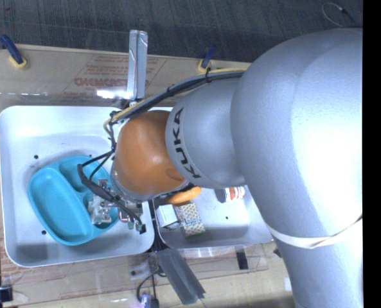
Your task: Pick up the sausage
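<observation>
My gripper [102, 212] reaches down into the left bin [17, 133], over the right part of a blue dish [58, 204] that lies there. The wrist with its orange band [145, 153] hangs right above it and hides what is under it. The sausage may be the small orange-brown end [185, 195] that pokes out under the arm in the right bin; I cannot tell for sure. Nothing shows between the fingers.
In the right bin [241, 226] a patterned packet [191, 219] and a small white-and-red thing [234, 194] lie partly under the arm. A metal post [137, 66] stands behind the bins on a cardboard sheet [62, 76]. The big grey arm covers the right side.
</observation>
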`<state>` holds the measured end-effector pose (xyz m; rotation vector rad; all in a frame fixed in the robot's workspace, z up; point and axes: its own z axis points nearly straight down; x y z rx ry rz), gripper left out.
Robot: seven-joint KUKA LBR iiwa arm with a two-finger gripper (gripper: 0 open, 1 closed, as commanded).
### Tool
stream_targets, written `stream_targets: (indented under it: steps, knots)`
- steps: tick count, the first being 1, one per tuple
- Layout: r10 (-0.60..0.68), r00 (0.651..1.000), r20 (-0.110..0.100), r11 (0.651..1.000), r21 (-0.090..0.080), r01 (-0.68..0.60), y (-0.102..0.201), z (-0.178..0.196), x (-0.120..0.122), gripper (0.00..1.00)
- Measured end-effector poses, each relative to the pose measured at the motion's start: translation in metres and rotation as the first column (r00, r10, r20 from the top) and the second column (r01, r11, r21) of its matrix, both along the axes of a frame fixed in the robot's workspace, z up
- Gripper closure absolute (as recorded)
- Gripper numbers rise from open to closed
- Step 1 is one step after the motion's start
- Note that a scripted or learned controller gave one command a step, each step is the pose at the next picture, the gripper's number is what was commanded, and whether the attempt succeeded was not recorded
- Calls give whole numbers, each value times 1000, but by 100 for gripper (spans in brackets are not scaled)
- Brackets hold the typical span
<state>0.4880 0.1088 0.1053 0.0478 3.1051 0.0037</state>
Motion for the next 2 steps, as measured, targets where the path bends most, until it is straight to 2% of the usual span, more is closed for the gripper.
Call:
stream_targets:
  steps: [1, 2]
  knots:
    - [227, 974, -27, 974, -4, -227, -5, -10, -8, 100]
    - [608, 793, -33, 794, -2, -608, -4, -13, 20, 100]
